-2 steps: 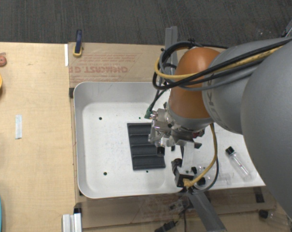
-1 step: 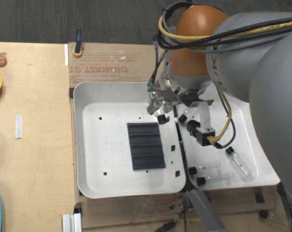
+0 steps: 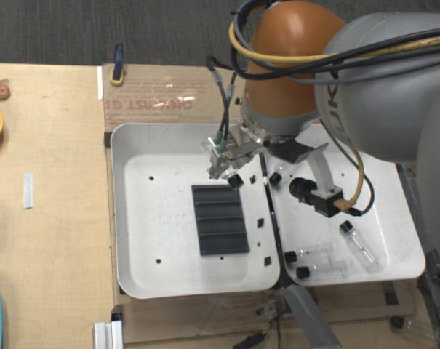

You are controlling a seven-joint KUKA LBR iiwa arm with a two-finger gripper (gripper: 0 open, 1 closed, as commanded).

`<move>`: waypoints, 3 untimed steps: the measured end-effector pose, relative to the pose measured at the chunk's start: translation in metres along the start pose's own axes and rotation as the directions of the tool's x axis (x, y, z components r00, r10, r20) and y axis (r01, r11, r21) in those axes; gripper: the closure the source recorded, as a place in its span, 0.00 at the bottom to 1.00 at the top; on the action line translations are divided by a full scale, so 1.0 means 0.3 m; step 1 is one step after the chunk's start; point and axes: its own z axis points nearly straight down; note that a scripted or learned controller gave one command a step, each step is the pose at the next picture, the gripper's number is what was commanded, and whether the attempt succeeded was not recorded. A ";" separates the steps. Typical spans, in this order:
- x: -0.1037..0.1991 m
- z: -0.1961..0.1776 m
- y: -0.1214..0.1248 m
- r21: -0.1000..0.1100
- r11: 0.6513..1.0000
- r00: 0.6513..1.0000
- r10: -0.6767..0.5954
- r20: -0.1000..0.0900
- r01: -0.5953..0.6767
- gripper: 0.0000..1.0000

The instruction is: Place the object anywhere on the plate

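A black ribbed rectangular plate (image 3: 221, 220) lies flat in the middle of the left bin (image 3: 143, 267). My gripper (image 3: 224, 167) hangs just above the plate's far edge, near the divider between the two bins, under the orange wrist band. I can make out nothing in it. A small clear vial-like object (image 3: 356, 244) lies in the right bin (image 3: 401, 257), towards its near right corner, well away from the gripper.
A faint clear plastic piece (image 3: 323, 257) rests near the right bin's front wall. The arm's bulk covers the far part of the right bin. Beyond the left bin lies cardboard (image 3: 161, 97), and bare wooden bench (image 3: 45, 195) extends to the left.
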 end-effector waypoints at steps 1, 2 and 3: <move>0.003 -0.051 -0.013 0.000 0.986 0.986 -0.169 0.000 0.169 1.00; -0.081 0.040 0.009 0.001 0.993 0.993 -0.115 0.000 0.115 1.00; 0.060 -0.128 -0.203 -0.001 0.903 0.903 -0.430 0.000 0.430 1.00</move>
